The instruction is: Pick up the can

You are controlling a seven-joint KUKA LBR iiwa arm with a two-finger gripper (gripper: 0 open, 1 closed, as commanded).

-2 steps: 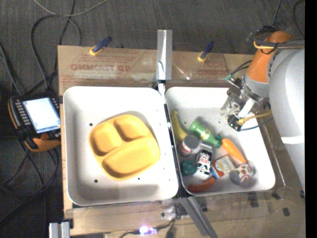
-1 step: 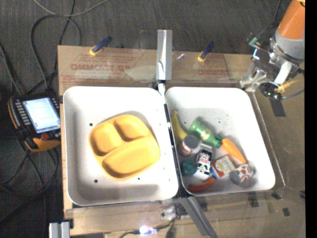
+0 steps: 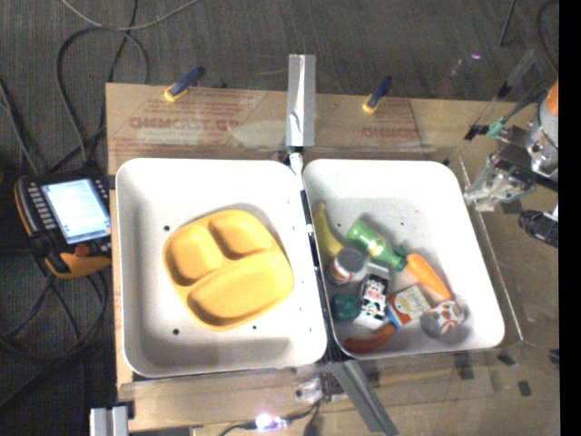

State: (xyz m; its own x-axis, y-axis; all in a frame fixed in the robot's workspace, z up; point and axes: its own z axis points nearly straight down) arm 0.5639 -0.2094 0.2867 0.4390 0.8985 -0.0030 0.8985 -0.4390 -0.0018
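Can [image 3: 348,265] upright in right bin [image 3: 472,243], beside green bottle [image 3: 372,242]; tool [image 3: 490,184] well apart, past bin's right rim; grip state unclear.

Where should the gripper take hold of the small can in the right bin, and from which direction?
Probably from straight above, on the round sides of the small silver-topped can; it seems to stand upright. The yellow banana and green bottle crowd it, so room looks tight.
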